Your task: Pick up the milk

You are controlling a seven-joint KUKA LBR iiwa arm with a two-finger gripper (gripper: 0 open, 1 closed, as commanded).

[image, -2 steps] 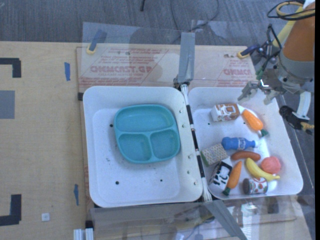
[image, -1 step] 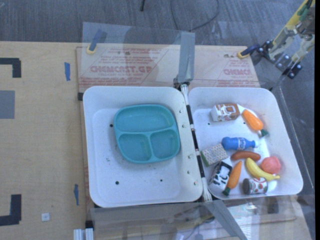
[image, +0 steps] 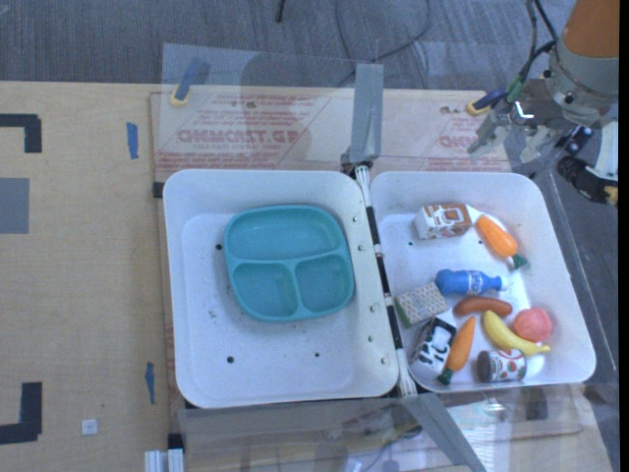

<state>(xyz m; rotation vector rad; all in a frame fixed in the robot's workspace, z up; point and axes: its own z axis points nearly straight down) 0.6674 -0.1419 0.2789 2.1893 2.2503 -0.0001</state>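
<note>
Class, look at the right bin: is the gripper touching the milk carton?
Apart. The camera view shows the gripper above the right bin's far rim, with bare white floor between it and the milk carton.

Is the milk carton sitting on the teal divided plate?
No, the milk carton lies in the right bin, while the teal plate is in the left bin.

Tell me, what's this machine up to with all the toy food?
A robot arm is meant to pick up the milk, a small carton lying near the back of the right bin among carrots, a banana and a blue bottle. Its tool hangs above the bench just behind that bin, holding nothing. A teal divided plate sits in the left bin.
</note>
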